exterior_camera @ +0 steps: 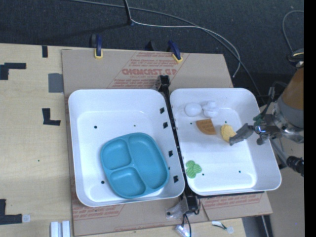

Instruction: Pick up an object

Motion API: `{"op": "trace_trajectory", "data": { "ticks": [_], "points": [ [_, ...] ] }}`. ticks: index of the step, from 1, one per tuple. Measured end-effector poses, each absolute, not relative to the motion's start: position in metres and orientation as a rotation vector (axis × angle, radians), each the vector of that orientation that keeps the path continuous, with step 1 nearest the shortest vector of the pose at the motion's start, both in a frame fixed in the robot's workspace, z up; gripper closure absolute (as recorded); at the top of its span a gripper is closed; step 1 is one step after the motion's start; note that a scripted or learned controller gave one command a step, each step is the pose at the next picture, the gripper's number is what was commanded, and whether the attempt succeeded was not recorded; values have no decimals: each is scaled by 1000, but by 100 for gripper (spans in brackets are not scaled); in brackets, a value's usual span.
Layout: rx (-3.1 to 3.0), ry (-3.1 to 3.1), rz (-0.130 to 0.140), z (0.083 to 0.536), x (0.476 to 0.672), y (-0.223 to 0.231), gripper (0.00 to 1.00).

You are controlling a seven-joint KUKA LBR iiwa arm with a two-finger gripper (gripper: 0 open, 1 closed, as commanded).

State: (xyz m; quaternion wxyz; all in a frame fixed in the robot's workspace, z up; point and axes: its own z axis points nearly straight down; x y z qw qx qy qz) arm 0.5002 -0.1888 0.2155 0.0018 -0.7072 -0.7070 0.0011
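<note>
Gripper (236, 137) hung low over right bin (247, 181), beside yellow object (227, 131); its state unreadable. Nothing visibly grasped; pick-up not yet done.

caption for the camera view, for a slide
Gripper reaches into the right bin beside a yellow object; blue divided plate in left bin.

Two bins sit side by side on a cardboard sheet (143, 70). The left bin (81, 132) has a divided plate (133, 164) in its lower middle. In the right bin (247, 181), two round things (200, 108) sit upper left, a flat piece (206, 127) and a small lump (227, 132) just below, and a leafy bit (193, 169) lower left. The gripper (238, 135) reaches in from the right, just beside the lump.
</note>
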Motion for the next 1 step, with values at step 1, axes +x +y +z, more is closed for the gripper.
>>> {"op": "trace_trajectory", "data": {
  "ticks": [1],
  "points": [
    [-2221,-2222,0,217,501,-189,0]
  ]
}}
